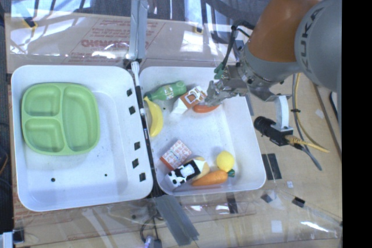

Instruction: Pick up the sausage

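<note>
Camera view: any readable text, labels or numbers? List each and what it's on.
Nothing can be read with confidence.
Clear sheet behind the bins: red print, seen mirrored and blurred, unreadable.
Carton beside the sausage: orange and white label, too small to read.
Box near the lemon: printed pattern, too small to read.
Green bottle: no legible label.

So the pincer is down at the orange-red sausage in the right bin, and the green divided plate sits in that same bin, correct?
Not quite. The camera view shows the green divided plastic plate in the left white bin, not the right one. The pincer is indeed down at the orange-red sausage in the right white bin.
</note>
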Robot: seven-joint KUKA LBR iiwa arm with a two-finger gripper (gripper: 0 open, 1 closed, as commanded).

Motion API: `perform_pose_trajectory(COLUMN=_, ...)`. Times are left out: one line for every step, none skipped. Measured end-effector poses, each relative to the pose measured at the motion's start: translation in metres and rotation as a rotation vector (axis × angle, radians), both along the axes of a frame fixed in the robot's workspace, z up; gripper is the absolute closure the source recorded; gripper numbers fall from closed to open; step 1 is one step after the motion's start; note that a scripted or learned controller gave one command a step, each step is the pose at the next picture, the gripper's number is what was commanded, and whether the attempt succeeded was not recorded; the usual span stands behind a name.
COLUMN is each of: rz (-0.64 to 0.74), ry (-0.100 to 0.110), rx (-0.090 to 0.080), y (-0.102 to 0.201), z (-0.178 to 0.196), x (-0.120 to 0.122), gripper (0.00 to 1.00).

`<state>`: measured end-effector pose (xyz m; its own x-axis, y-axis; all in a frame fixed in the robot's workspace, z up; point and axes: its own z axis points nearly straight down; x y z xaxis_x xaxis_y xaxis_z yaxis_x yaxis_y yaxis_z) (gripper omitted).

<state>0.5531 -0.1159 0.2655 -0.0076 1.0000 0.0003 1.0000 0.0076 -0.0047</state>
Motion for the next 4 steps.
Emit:
perform_pose_trajectory(rz=0.094, ry=-0.001, rx=0.0, y=-0.054, z=-0.115, x=0.071, gripper=0.0)
perform_pose_trajectory(rz=0.169, ry=-0.001, rx=0.001, y=-0.05, z=-0.174, x=0.046, gripper=0.0)
perform_pose_trajectory(rz=0.202, ry=-0.001, rx=0.002, y=-0.083, z=-0.174, x=0.035, gripper=0.0)
perform_pose_trajectory(rz=0.258, ry=-0.004, rx=0.0, y=-0.088, z=-0.173, x=0.096, gripper=0.0)
